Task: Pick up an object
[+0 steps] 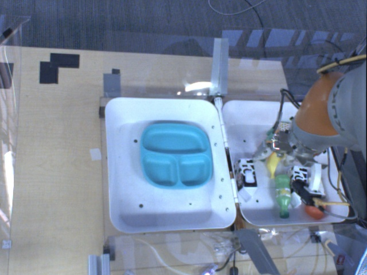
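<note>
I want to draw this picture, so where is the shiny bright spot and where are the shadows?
In the camera view, white glare sits on the top rim of the left bin; a soft grey shadow lies inside it below the blue tray; the small things under the arm in the right bin look blurry.

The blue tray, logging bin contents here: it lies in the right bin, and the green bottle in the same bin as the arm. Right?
Not quite. The camera view shows the blue tray in the left bin; the green bottle does lie in the right bin, where the arm reaches.
</note>
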Motion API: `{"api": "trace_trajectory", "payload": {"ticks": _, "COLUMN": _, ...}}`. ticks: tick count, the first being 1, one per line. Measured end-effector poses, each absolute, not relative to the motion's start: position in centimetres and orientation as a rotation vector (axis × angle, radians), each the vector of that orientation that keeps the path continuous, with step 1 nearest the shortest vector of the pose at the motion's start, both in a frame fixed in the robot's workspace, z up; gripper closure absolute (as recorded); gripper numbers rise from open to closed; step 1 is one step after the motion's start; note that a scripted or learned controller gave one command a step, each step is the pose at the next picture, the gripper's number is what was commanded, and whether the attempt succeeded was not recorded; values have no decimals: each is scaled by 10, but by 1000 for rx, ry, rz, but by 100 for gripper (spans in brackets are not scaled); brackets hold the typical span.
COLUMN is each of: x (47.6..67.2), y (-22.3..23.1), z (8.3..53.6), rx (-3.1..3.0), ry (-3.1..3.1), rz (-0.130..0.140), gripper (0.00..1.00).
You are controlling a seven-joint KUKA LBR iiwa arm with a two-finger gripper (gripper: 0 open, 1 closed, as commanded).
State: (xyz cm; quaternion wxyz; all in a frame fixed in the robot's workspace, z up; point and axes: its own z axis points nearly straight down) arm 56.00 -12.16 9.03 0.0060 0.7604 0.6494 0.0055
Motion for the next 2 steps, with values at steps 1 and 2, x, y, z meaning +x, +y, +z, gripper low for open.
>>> {"api": "trace_trajectory", "payload": {"ticks": 1, "x": 562, "y": -120, "z": 101, "rx": 2374, "ry": 2037, "rz": 21, "gripper": 100}}
{"api": "trace_trajectory", "payload": {"ticks": 2, "x": 555, "y": -39, "z": 211, "rx": 2526, "ry": 1863, "rz": 7, "gripper": 100}}
